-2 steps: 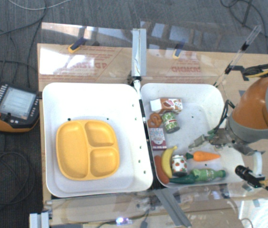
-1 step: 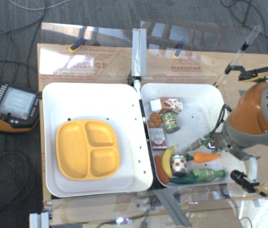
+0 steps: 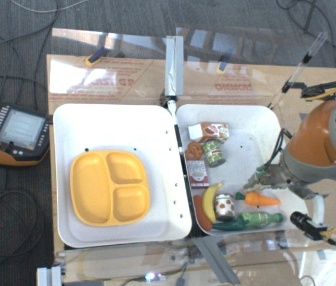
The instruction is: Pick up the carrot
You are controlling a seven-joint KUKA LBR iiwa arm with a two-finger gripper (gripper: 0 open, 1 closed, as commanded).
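The left bin [image 3: 114, 115] carries a yellow divided plate [image 3: 109, 187] toward its front-left corner. The right bin [image 3: 251, 121] holds a cluster of toy groceries along its left edge and front edge, with bare floor toward its back-right corner.

The arm [image 3: 318, 148] reaches in over the right bin's right edge, its orange band sitting above the wrist. The gripper [image 3: 262, 180] hangs low near the front-right part of that bin, just above and beside the carrot; whether it is spread or closed cannot be told from this slant.

Among the groceries, a green bottle [image 3: 257, 219] lies along the front edge, with a banana [image 3: 210, 201] and a small can [image 3: 224, 205] to its left. The carrot [image 3: 262, 200] lies on the bin floor just behind the bottle, tip pointing toward the right edge.

The carrot appears to rest on the floor, so the pick looks not yet done: approach is made, grasp and lift remain.
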